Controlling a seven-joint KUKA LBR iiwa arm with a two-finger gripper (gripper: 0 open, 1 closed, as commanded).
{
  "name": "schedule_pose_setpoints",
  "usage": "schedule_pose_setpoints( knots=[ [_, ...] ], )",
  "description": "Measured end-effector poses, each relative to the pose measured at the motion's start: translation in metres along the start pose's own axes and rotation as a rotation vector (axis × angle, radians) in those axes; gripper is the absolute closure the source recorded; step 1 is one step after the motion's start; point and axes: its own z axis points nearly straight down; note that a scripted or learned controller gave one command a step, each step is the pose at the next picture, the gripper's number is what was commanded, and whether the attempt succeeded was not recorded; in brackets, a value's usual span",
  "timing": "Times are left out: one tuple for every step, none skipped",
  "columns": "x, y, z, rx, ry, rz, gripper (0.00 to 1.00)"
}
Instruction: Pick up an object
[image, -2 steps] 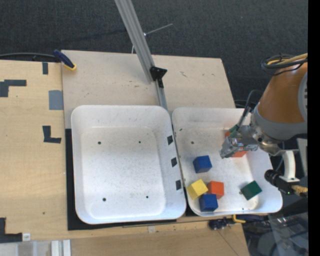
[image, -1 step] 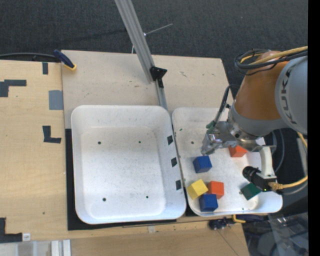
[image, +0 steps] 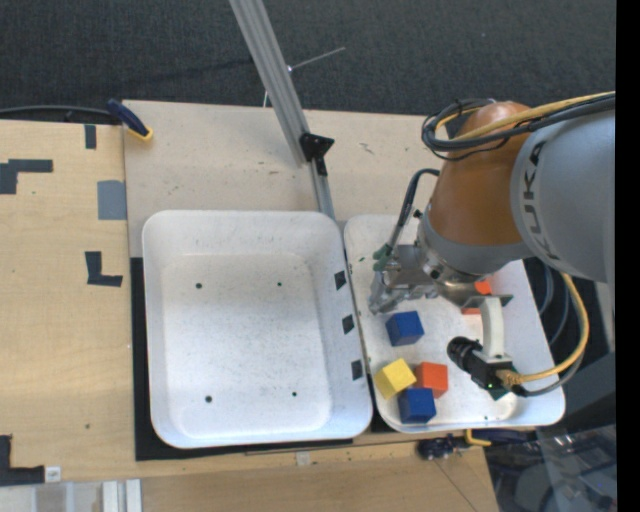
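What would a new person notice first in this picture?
The big grey arm with its orange band reaches in from the right over the right bin. Below its gripper lie small coloured blocks: two blue, one yellow, one orange.

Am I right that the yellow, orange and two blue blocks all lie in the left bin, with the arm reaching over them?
Not quite. The camera view shows the yellow block, the orange block and both blue blocks lying in the right bin, not the left bin. The rest holds: the arm reaches over them.
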Motion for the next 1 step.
schedule_pose_setpoints(
  knots=[
    [0.0467, 0.0117, 0.0058, 0.000, -0.001, 0.001, 1.00]
  ],
)
